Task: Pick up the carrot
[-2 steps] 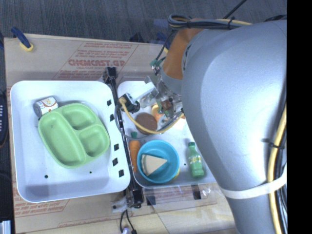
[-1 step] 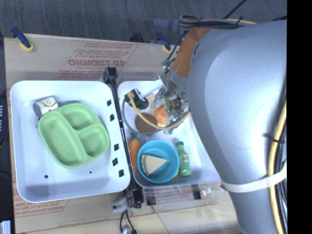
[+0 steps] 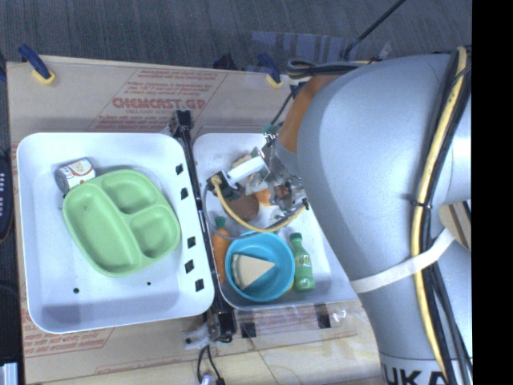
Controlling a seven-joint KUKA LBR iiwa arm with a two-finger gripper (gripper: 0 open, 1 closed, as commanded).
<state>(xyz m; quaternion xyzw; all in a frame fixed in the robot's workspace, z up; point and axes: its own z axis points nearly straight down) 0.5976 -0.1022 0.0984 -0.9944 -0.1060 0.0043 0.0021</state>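
Grey arm (image 3: 377,215) over right bin (image 3: 333,283); pincer (image 3: 276,184) state cannot be told.
Right bin: one carrot (image 3: 220,247), one blue bowl (image 3: 260,267), one green bottle (image 3: 302,263). Left bin (image 3: 40,295): one green tray (image 3: 120,223).

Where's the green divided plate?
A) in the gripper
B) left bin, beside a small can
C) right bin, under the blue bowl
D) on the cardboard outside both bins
B: the green divided plate lies in the left bin, with a small can at its upper-left corner.
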